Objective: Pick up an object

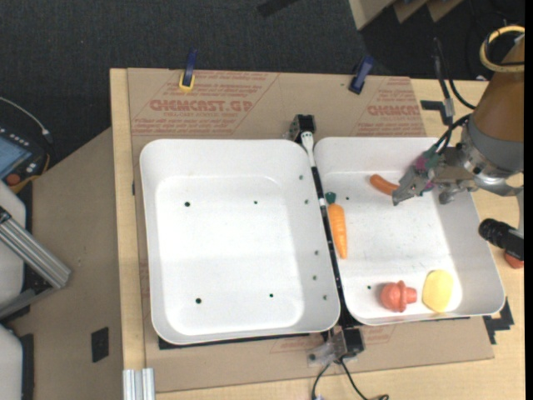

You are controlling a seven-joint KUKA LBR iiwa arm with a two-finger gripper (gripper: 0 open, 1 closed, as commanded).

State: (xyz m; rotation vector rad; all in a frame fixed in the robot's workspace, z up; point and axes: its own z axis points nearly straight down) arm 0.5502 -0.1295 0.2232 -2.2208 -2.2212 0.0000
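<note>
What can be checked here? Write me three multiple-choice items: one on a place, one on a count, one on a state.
1. Where does the carrot lie?
A. Right bin, along its left wall
B. Middle of the left bin
C. On the cardboard

2. How many things lie in the right bin?
A. Two
B. Four
C. Six

3. How is the gripper placed?
A. Over the left bin
B. Over the right bin, next to the small orange piece
C. Off the bench

Key: 1 A, the carrot runs beside the divider. 2 B: carrot, small orange piece, red toy, yellow lemon. 3 B, it hangs above the right bin's far part.
</note>
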